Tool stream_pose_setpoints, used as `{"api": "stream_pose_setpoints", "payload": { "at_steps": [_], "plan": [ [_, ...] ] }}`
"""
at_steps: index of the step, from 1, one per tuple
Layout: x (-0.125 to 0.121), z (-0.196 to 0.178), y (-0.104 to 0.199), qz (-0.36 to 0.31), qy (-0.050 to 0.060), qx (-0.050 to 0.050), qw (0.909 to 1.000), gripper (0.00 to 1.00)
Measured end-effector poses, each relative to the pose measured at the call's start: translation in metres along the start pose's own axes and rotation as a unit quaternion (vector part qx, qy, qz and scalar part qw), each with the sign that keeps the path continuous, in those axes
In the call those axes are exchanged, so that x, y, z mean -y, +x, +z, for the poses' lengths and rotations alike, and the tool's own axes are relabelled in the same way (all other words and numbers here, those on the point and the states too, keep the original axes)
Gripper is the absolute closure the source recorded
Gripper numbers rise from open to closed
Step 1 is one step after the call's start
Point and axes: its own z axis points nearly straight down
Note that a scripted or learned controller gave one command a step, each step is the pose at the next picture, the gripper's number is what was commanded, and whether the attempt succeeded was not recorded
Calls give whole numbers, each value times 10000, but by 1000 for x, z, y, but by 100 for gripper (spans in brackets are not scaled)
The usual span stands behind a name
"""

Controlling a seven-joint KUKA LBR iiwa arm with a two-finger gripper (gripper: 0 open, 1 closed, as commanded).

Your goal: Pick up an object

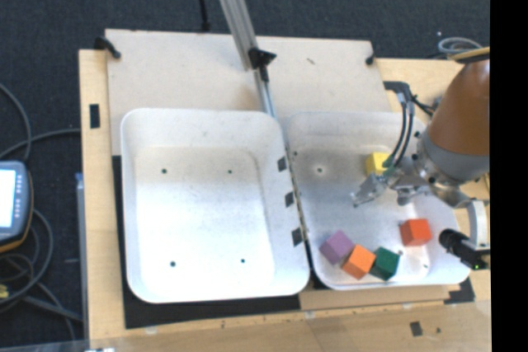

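We see the arm [462,124] reaching in from the right over the right bin [330,136], its orange band sitting above the grey wrist. The tool [371,192] hangs low over the middle of that bin, and we cannot tell whether it is open or closed, since its tip is small and dim against the white floor. A yellow block [378,162] lies just beside the tool, on its far side, partly hidden by the black cables running down the wrist; we cannot tell whether the two are touching. Nearer the front of the same bin, a red-orange block [415,232] sits alone towards the right. Along the front wall three blocks lie in a row: a purple block [336,246], an orange block [359,261] touching it, and a green block [384,263] right against the orange one. The left bin [140,136] stands alongside on the bench [206,62].
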Motion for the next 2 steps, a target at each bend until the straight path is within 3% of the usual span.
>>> {"api": "stream_pose_setpoints", "payload": {
  "at_steps": [1,2],
  "plan": [
    [-59,71,-21,-38,27,4,10000,0],
    [-120,102,-53,-47,0,-25,10000,0]
  ]
}}
